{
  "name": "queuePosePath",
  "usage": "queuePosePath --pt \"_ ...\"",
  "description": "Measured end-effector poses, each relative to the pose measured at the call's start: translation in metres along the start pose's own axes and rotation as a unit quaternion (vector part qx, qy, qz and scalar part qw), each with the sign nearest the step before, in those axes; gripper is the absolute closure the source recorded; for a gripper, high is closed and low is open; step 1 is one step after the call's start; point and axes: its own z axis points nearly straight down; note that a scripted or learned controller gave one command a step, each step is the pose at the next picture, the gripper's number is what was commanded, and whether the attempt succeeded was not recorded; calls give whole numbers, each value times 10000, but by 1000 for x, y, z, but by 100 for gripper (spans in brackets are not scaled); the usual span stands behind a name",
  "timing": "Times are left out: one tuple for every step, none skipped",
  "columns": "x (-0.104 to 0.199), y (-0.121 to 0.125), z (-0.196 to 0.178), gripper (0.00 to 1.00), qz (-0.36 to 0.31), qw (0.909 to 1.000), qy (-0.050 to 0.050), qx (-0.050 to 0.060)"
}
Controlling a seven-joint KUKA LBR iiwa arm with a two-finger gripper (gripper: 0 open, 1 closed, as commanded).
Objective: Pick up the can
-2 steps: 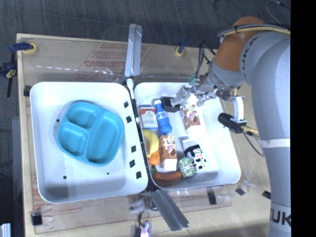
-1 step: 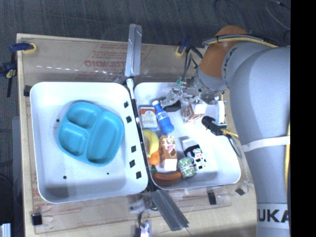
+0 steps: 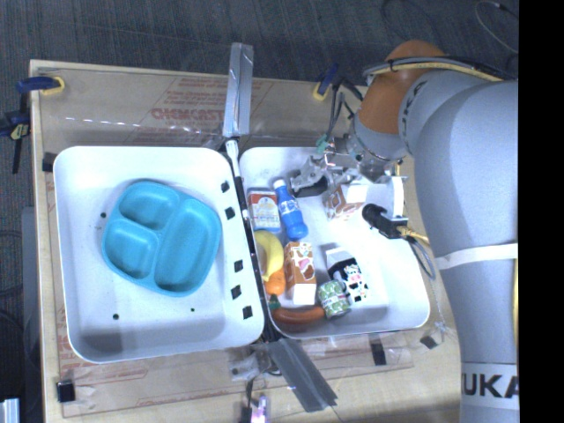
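Tool (image 3: 328, 176) — grip state can't be told — sits far from small green patterned can (image 3: 334, 299); crowded neighbours risk mis-grasp.

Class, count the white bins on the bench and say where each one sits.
2. The left bin holds a blue tray. The right bin holds the groceries, among them the can, with the gripper over its far end.
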Motion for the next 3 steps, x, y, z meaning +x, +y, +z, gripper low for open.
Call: queuePosePath --pt "69 -18 -84 100 175 9998 2 9" --pt "111 -64 -111 100 392 9992 -2 18" --pt "104 -109 -15 100 1117 9937 3 15"
